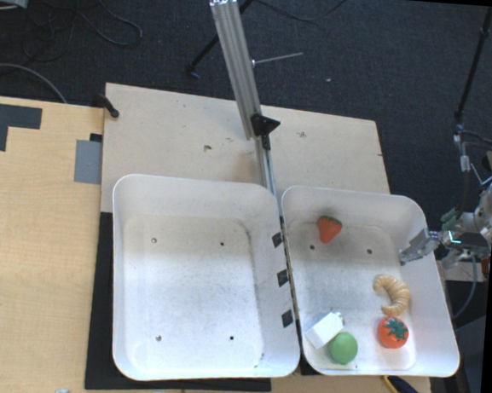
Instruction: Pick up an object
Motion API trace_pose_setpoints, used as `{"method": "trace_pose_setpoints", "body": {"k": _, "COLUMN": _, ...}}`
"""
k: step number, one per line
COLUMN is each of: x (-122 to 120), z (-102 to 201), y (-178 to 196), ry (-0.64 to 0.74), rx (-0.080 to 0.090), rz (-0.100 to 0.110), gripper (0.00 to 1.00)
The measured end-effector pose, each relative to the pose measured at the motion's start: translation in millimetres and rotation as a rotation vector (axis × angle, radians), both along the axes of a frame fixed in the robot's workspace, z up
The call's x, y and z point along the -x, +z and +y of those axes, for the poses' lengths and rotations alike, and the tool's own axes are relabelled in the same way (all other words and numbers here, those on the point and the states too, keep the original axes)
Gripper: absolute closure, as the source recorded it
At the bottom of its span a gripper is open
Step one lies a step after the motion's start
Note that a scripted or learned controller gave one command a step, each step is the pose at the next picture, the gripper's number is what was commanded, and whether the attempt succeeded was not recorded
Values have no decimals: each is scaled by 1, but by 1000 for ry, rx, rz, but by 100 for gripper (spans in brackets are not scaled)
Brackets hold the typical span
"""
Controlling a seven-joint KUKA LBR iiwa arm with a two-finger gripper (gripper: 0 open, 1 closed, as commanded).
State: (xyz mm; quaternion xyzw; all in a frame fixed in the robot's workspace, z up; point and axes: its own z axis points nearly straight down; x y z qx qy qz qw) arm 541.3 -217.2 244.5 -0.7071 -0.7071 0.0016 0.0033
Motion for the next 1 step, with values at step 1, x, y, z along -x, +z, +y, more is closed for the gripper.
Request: {"method": "trace_pose_setpoints", "body": {"k": 1, "x": -1, "z": 0, "y": 2, "ry": 1, "rx": 1, "rz": -4, "gripper": 0}}
